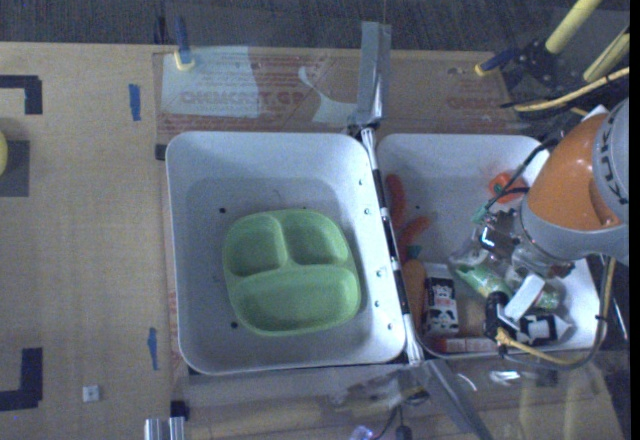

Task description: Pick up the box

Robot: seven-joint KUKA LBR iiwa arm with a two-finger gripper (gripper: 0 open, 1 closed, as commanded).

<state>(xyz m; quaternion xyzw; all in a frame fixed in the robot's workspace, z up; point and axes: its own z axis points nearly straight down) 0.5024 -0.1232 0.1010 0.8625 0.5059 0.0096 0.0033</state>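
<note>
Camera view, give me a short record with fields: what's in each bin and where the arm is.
left bin: white shallow bin holding a green three-compartment plastic plate
right bin: white shallow bin with a small black-and-white box near its front, orange-red carrot-like pieces along its left wall
arm: grey arm with orange band over the right bin
gripper: low among clutter, right of the box
</note>
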